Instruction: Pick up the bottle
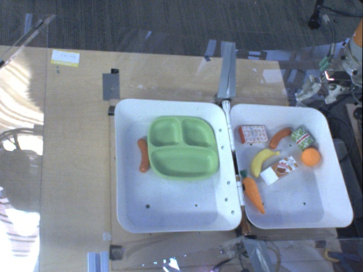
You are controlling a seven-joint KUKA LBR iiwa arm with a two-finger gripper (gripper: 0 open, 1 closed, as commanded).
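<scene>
The bottle (280,169) lies on its side in the right bin (334,208). It is small and clear, with a white cap pointing down-left and a red and white label. A banana (260,161) touches its cap end and an orange (311,157) sits just to its right. My gripper (322,87) hangs outside the bin, beyond its far right corner, well away from the bottle, with nothing seen in it. The orange band of the arm (358,34) is at the right edge.
The right bin also holds a red and white box (253,134), a sausage (279,137), a green box (302,136) and a carrot (254,195). In the left bin (130,208) are a green divided plate (182,147) and another sausage (143,154).
</scene>
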